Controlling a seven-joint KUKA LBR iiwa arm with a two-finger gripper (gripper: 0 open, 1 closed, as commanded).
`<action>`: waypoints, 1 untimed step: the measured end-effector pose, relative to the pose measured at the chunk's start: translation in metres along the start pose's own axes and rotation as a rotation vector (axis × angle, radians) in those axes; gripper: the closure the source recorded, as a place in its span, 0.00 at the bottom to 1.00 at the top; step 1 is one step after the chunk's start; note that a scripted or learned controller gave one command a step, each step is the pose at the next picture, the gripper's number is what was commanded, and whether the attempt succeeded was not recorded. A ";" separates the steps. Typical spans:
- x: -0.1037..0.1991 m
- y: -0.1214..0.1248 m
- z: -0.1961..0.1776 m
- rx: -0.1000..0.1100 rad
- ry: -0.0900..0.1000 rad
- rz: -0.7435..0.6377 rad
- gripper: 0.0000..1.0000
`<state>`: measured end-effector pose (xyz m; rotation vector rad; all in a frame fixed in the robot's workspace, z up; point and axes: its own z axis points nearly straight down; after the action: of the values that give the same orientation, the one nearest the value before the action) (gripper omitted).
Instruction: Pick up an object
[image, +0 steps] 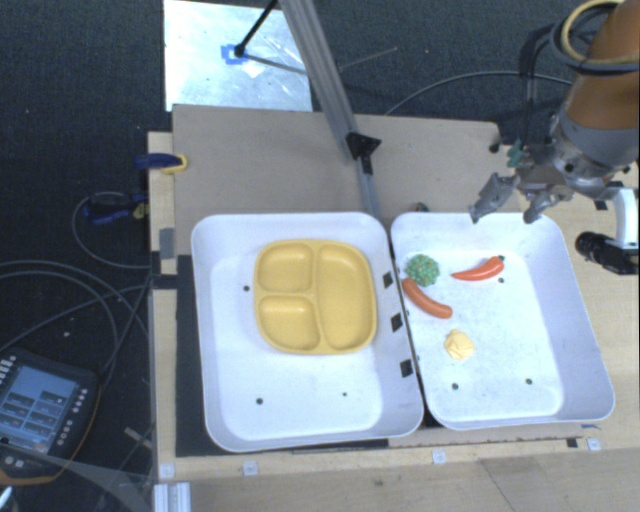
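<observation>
Currently in the approach step, nothing picked yet. Tabletop (440, 160) carrying two shallow white bins side by side. Left bin (230, 390) holding a yellow three-compartment plate (312, 296), roughly centred, a little toward the far side. Right bin (540, 380) holding all the small candidates, clustered in its far-left part: orange sausage-shaped piece (427, 298) lying diagonally near the inner wall; red-orange chili pepper (478, 269) just right of the green piece, pointing across the bin; green broccoli-like piece (422, 268) just above the sausage's upper end, close to touching; pale yellow lump (459, 345) nearer the camera, apart from the rest. Gripper (511, 201) hovering over the far rim of the right bin, fingers spread, nothing between them.

Next move, by judgement: shift inward and toward the near-left, descend over one target. Chili pepper looks closest and has free space around it, so likely the easiest. Sausage and broccoli sit tight together, risk of nudging one while closing on the other. Yellow lump isolated but small.
</observation>
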<state>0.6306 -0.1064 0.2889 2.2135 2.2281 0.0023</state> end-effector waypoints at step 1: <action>0.000 0.000 0.000 0.000 0.000 0.000 0.00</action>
<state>0.6306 -0.1063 0.2890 2.2138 2.2278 0.0026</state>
